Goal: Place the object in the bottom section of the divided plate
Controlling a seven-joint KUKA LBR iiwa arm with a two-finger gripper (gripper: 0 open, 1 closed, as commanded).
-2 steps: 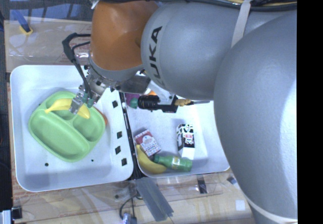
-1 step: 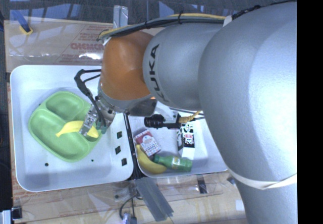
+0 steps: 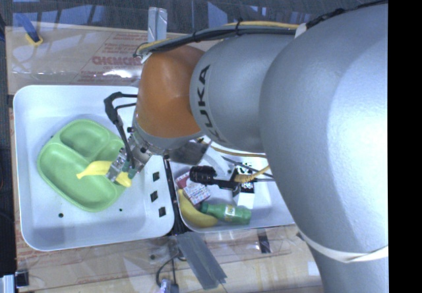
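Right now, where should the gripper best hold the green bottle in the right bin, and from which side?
Grip the green bottle across its body, coming from above. It lies on its side beside the banana, so its long round flanks face up; the banana crowds its left end.

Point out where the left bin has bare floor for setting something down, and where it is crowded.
Bare floor in the shallow white left bin: the strip along its near wall below the green divided plastic plate, and the far-left corner above the plate. Crowded: the plate's right edge, where the gripper sits over a yellow banana-shaped object. The right bin is cluttered.
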